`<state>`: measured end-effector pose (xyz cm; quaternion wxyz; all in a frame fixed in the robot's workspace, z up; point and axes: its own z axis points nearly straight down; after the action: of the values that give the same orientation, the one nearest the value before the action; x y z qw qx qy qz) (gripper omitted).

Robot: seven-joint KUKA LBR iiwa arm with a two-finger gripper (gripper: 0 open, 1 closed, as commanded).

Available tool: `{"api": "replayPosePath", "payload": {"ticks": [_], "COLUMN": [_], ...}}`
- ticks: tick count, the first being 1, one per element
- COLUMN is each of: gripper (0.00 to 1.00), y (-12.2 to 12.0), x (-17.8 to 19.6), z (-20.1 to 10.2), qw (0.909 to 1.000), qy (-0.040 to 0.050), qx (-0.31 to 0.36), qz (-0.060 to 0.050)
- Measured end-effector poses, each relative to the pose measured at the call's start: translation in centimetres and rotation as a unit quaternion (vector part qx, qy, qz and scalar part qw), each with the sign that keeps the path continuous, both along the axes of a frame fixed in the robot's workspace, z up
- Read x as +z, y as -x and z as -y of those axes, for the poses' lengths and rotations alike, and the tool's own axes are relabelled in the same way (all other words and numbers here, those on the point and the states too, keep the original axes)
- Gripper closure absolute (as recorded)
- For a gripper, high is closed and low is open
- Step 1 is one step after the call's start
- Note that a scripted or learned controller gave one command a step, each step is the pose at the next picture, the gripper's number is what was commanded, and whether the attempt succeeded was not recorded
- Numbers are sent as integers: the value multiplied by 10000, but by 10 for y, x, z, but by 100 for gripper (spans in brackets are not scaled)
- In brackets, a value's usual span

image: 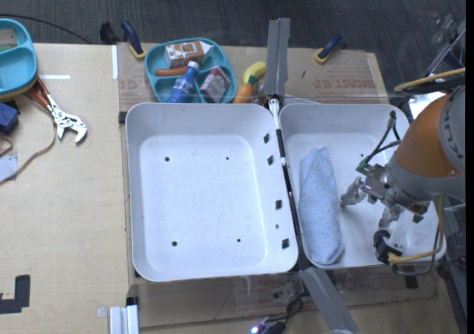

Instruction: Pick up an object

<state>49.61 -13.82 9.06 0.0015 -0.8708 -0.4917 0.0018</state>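
Nothing is picked up yet: the folded grey towel (321, 205) lies in the right bin (337, 119), and the gripper (351, 197) hovers just beside it, fingers seemingly apart and empty.

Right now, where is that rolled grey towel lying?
The grey towel lies in the right-hand bin, along its left wall beside the divider, with the gripper just to its right.

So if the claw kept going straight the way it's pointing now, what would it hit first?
Probably the rolled grey towel lying in the right bin. The claw points left toward it, with bare bin floor between them. Its height above the floor is unclear, so it might pass over.
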Motion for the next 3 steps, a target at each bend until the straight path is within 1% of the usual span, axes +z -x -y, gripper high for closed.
{"api": "replayPosePath", "payload": {"ticks": [1,2,3], "gripper": [0,0,0], "y": [-34,-61,-7], "x": [22,73,0], "z": [70,75,-1], "qw": [9985,9996,9988], "qy": [-38,10,-2], "qx": [551,283,487], "qz": [12,14,4]}}
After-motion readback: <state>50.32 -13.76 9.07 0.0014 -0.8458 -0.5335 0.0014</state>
